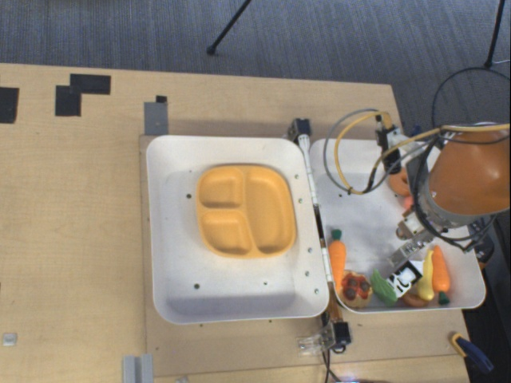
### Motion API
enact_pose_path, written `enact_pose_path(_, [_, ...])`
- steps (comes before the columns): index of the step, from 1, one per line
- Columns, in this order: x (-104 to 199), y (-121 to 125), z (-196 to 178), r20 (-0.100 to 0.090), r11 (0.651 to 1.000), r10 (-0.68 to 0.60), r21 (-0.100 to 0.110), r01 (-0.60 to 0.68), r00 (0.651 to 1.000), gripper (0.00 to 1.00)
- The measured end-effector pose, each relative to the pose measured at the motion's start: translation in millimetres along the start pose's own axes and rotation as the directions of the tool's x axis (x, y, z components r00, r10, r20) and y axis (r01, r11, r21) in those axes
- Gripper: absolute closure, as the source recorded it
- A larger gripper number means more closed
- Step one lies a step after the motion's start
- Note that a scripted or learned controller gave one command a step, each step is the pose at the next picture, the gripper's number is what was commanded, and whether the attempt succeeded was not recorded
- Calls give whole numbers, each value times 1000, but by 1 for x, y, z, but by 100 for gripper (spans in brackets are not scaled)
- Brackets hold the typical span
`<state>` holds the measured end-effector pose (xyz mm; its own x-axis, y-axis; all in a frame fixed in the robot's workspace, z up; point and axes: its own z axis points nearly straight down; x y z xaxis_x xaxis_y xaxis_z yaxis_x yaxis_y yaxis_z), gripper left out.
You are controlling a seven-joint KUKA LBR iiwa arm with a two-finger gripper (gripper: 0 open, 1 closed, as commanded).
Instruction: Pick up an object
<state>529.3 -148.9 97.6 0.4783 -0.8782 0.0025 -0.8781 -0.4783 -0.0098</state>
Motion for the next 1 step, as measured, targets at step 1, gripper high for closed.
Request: enact_pose_path(1, [-77, -2, -87, 1, 974, 228, -5, -228, 974, 100])
